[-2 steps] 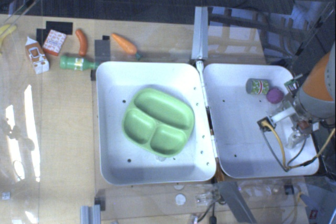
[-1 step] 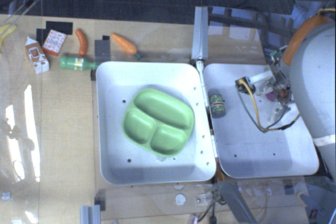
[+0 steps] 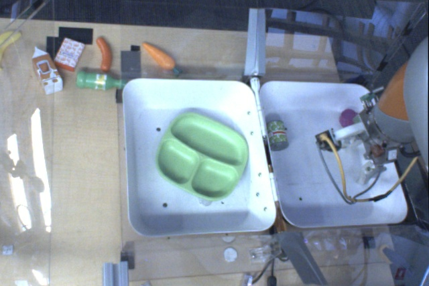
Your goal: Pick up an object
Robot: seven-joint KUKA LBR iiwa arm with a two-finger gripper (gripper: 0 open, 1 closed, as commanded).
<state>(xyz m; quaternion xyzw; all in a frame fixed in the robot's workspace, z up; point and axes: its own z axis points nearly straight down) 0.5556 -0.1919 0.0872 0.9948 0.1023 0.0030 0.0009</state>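
Overhead slanted view of the counter [image 3: 80,171] with 2 shallow white bins side by side. The left bin [image 3: 144,204] holds a green divided tray [image 3: 202,154] with 3 compartments, lying near its centre. The right bin [image 3: 301,201] holds a small can with a green label [image 3: 277,133], lying against the bin's wall at 9 o'clock, and a purple object [image 3: 348,118] toward 1 o'clock, partly hidden by the arm. The grey arm with its orange band [image 3: 402,97] enters from 3 o'clock; the hand [image 3: 371,167] hangs over the right bin's 3 o'clock side, well apart from the can, near a looping yellow cable [image 3: 339,174]. Whether the hand is released or clenched cannot be told. Outside the bins, at 11 o'clock on the counter: a small carton [image 3: 46,70], a red-and-white box [image 3: 70,53], a sausage [image 3: 104,53], a green bottle [image 3: 98,81] and a carrot [image 3: 159,56].
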